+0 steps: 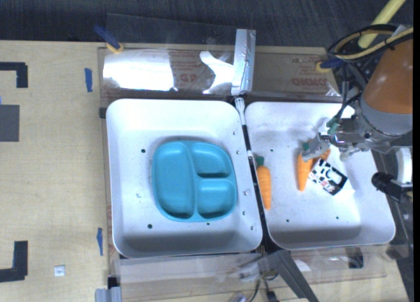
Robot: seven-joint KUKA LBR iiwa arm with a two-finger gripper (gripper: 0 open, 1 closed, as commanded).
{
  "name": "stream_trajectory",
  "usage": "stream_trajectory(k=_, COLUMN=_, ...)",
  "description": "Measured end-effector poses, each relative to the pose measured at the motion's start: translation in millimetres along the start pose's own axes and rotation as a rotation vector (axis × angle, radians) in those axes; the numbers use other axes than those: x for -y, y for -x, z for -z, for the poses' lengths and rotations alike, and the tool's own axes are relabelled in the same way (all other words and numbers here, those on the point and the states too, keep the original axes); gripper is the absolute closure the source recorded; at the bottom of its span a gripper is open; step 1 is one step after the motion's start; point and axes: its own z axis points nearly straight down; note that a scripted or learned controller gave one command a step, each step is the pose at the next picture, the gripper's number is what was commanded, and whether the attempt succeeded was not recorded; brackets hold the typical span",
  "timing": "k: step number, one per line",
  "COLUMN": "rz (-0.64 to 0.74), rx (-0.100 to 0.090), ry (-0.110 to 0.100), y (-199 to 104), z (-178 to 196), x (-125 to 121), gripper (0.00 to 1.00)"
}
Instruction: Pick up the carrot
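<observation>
Two orange carrots lie in the right bin. One carrot with a green top rests along the bin's left wall, pointing toward the front. The other carrot is near the bin's middle, its upper end directly under my gripper. The gripper reaches in from the right and hangs over that upper end; its tips merge with the carrot's top in this view. Whether it grips the carrot is unclear.
A black-and-white patterned object lies just right of the middle carrot, below the gripper. The left bin holds a blue divided plate. Cables and the arm's body crowd the right bin's far right corner.
</observation>
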Motion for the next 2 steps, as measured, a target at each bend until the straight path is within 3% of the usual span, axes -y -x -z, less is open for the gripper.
stream_trajectory(k=1, rz=-0.025, rx=0.011, ry=0.037, y=8.9, z=-80.7, x=-2.8, gripper=0.0)
stream_trajectory(k=2, rz=-0.027, rx=0.022, ry=0.054, y=7.1, z=-90.7, x=-2.3, gripper=0.0)
